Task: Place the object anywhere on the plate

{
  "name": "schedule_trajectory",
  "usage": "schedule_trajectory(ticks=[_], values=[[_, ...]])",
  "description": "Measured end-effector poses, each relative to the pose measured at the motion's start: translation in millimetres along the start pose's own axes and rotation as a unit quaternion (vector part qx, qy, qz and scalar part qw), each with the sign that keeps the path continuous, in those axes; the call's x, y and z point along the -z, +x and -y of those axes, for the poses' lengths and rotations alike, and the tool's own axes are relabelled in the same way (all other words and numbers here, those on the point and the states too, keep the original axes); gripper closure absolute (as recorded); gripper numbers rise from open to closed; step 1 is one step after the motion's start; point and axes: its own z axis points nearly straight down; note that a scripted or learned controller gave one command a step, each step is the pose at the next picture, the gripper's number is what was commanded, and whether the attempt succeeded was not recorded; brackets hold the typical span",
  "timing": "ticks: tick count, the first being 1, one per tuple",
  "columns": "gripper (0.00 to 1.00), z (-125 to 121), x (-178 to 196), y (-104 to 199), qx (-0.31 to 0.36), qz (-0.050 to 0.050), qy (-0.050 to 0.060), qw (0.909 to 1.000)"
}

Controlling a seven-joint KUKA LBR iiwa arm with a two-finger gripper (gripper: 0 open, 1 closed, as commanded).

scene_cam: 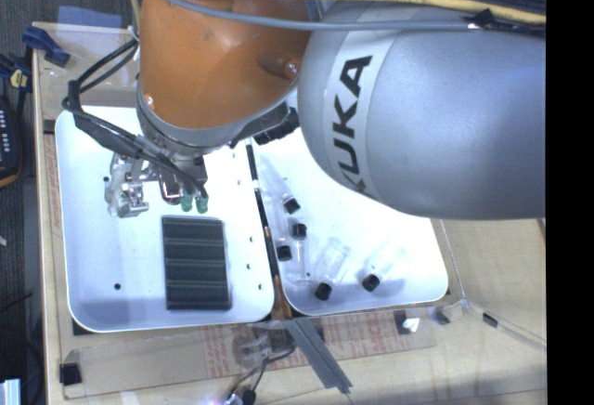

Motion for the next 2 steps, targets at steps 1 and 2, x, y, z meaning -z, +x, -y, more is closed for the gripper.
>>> schedule_trajectory(ticks=[1, 2], values=[[1.0, 17, -110, 8, -0.036, -0.003, 0.001, 0.9994], [1.0, 90, -53, 13, -0.026, 0.0, 0.0, 0.9997]])
